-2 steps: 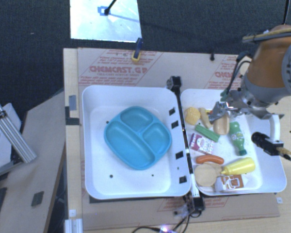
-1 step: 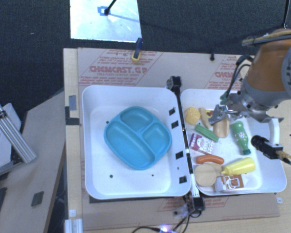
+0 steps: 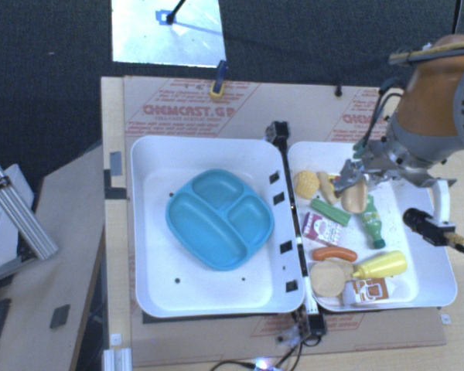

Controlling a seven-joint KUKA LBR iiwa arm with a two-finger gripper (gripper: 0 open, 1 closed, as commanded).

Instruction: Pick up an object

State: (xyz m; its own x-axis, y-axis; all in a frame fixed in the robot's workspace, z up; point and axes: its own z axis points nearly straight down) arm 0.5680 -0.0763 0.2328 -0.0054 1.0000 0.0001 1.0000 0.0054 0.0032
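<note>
A blue divided tray (image 3: pixel 219 219) is seen in the left bin (image 3: pixel 151 207). Toy foods are scattered in the right bin (image 3: pixel 441 284), over which the gripper (image 3: pixel 353 178) is held.

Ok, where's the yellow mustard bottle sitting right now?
The yellow mustard bottle lies on its side in the right bin, near its front edge, just right of the hot dog.

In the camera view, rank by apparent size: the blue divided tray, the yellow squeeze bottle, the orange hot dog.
1. Blue divided plastic tray
2. Yellow squeeze bottle
3. Orange toy hot dog, only slightly smaller than the bottle
</note>
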